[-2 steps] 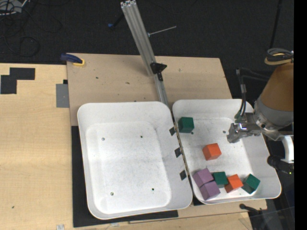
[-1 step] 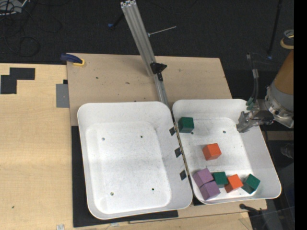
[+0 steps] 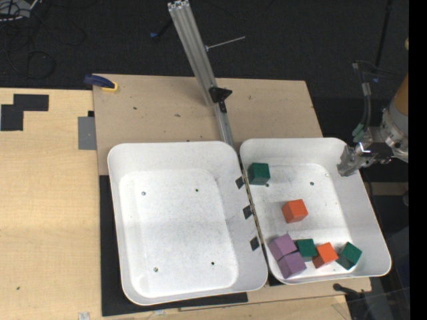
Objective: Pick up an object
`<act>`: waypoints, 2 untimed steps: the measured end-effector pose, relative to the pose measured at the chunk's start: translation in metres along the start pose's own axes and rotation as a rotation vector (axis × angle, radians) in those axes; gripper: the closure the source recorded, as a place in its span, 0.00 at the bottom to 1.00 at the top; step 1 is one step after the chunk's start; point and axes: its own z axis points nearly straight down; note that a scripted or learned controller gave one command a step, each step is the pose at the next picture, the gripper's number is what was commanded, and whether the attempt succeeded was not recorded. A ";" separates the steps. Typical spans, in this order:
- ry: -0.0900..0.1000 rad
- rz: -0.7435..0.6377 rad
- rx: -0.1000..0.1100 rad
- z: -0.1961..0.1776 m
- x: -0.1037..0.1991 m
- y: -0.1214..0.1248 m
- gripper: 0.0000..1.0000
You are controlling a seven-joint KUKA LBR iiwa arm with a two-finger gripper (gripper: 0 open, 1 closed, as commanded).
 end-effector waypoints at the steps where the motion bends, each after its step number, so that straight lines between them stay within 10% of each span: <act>1: 0.003 -0.003 0.006 0.020 0.046 -0.003 1.00; 2: 0.003 -0.004 0.006 0.020 0.099 -0.001 1.00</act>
